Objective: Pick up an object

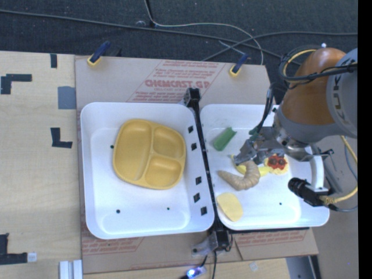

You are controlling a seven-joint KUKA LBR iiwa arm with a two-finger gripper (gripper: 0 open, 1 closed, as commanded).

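Objects for picking lie scattered in the right white bin (302, 214): a green block (223, 138) near its upper left, a tan curved piece (243, 178) at the middle, a pale yellow piece (230, 206) toward the front, and a small red-and-yellow item (275, 164) beside the arm. The pincer (249, 152) hangs low just above the tan piece; whether it grips anything cannot be told. A yellow divided plate (149, 153) fills the left white bin (93, 173) on the counter (35, 173).

Bins on cardboard, on the counter

The left bin (93, 173) holds a yellow divided plate (149, 153). Cardboard sheet (174, 80) lies under both bins, with two yellow-blue clamps (99, 53) at its far edge.
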